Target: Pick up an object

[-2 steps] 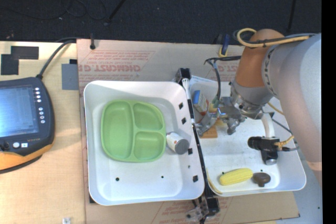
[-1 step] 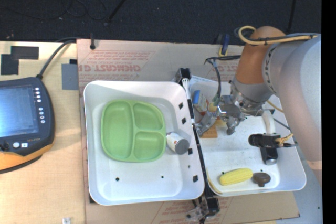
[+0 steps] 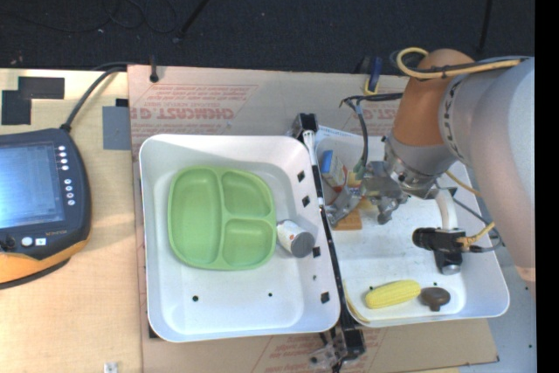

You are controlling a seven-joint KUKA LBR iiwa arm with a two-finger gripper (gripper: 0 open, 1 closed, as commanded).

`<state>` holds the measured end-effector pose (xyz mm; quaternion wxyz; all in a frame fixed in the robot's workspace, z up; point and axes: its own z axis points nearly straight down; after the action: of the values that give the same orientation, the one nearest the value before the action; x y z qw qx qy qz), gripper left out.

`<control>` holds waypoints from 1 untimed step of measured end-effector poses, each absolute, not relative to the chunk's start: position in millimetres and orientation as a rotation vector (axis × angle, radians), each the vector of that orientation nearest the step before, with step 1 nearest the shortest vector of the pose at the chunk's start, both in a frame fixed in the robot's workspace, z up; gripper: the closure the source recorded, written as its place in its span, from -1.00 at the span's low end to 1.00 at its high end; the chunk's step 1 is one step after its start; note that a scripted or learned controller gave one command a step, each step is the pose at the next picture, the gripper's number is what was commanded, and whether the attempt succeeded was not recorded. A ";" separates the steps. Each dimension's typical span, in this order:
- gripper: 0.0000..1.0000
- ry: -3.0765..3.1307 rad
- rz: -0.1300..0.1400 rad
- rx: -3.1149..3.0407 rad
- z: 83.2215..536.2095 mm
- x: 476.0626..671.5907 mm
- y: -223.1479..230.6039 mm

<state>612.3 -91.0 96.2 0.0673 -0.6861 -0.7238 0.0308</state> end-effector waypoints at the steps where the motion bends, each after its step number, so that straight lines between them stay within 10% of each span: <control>1: -1.00 -2.162 0.111 -2.033 93.3 620.9 -94.7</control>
<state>620.9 -94.7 93.3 0.0858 -0.6819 -0.7254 0.0371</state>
